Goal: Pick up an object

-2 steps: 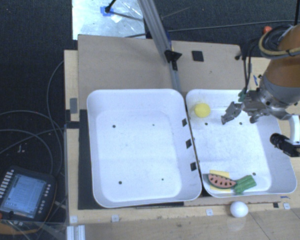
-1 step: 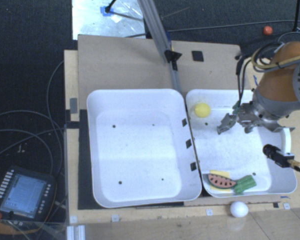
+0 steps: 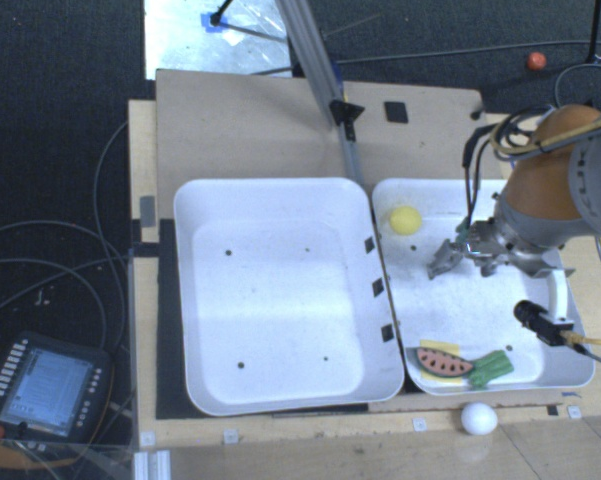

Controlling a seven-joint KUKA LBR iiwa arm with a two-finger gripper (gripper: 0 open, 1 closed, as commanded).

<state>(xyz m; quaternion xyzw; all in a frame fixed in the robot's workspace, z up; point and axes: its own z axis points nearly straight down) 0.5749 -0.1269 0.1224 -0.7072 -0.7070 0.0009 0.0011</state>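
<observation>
The arm comes in from three o'clock and hangs over the right bin, its gripper low above the bare bin floor near the middle. I cannot tell from here whether the gripper is spread or pressed together; it looks like a grey blur, and nothing shows pinched in it.

There are three candidates in that bin. A yellow ball sits at about eleven o'clock from the gripper, near it and close to the bin's back corner. A watermelon slice lies toward six o'clock by the front wall, with a green piece touching or just beside its right end. The left bin offers nothing to take. A white ball rests on the worktop outside the bins.

I judge the yellow ball the nearest target. To do it well, centre over the ball before descending, since a round thing rolls off a glancing touch, and mind the divider wall beside it.
</observation>
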